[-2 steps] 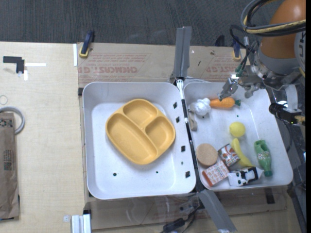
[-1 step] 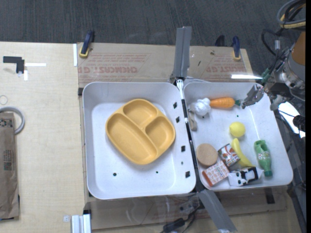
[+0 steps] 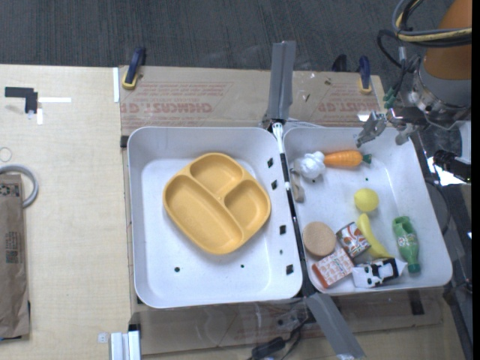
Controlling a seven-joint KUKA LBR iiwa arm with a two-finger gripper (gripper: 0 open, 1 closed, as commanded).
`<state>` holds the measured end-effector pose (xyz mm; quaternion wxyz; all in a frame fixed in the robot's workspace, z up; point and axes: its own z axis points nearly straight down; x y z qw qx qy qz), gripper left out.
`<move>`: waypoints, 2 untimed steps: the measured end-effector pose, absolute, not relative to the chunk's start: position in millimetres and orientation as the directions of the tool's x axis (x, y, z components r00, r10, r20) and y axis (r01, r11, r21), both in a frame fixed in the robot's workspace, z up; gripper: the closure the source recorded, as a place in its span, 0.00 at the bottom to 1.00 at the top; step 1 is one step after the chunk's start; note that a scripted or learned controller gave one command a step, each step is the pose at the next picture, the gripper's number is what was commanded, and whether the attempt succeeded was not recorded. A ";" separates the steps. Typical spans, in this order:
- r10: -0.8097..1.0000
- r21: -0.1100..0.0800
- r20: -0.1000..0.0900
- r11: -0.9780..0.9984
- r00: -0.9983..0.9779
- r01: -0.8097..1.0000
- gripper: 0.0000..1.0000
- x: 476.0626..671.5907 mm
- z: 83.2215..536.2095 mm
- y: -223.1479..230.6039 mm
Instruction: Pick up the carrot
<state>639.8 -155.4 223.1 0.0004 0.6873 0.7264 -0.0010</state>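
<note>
The orange plastic carrot (image 3: 343, 159) lies in the right-hand shallow white bin (image 3: 431, 201), near its far wall, just right of a small white-and-grey soft toy (image 3: 308, 166). Its long axis runs left–right, green stem end pointing right. The claw (image 3: 373, 130) hovers just up-right of that stem end, gripping nothing; how far it is open cannot be told.

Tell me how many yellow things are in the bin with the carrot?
2: a round yellow lemon in the middle of the right bin, below the carrot, and a banana just under the lemon, beside the green bottle. Clutter might hide more.
</note>
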 end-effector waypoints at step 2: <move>0.889 0.001 -0.002 0.458 -0.458 0.889 0.00 659.4 92.6 -144.5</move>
